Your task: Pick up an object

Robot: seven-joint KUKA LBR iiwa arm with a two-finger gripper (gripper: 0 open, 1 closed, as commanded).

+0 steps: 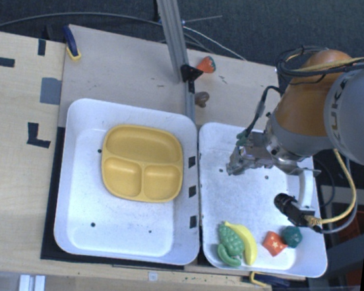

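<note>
My gripper (237, 166) hangs over the upper left part of the right bin (218, 199), above bare white floor, with nothing seen between its fingers. Toy foods lie along that bin's near edge: a yellow banana (246, 241), a green bumpy vegetable (229, 244) beside it, a small red piece (274, 243), and a dark teal round piece (292, 236). All of them lie well below the gripper in the view, apart from it.
A yellow three-compartment plate (143, 163) rests in the left bin (73, 214). A grey pole (174, 24) slants up from between the bins. A black cable connector (288, 207) hangs over the right bin's right side. An orange clamp (207, 64) sits on the bench behind.
</note>
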